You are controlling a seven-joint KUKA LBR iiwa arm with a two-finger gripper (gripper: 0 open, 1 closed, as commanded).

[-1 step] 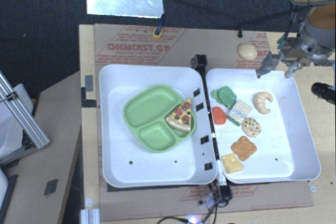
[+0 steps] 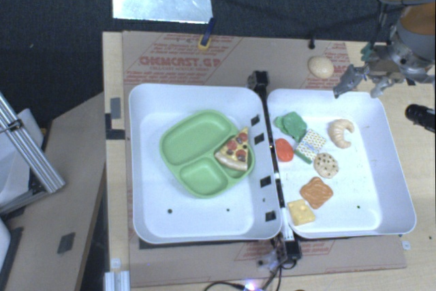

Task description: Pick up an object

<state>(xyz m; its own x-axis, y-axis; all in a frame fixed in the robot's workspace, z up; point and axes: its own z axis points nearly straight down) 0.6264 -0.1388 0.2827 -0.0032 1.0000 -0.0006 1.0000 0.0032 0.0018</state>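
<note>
Gripper [image 2: 362, 82] hung spread and empty over the far rim of the right bin [image 2: 392, 167], so no pick was done yet. Candidates nearest first: yellow block [image 2: 301, 212], waffle [image 2: 317, 191], cookie [image 2: 326, 164], croissant [image 2: 340, 132], green piece [image 2: 293, 124]. Egg [image 2: 321, 67] sat beyond on the desk [image 2: 279, 54]; croissant looked least crowded.

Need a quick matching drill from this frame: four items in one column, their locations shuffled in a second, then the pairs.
Items:
1. pizza slice
2. croissant
3. egg-shaped piece
4. yellow block

Places:
A. on the bench, outside both bins
B. right bin, near front edge
C. on the green tray in the left bin
D. right bin, far right side, near the end effector

Pairs: 1-C, 2-D, 3-A, 4-B
</note>
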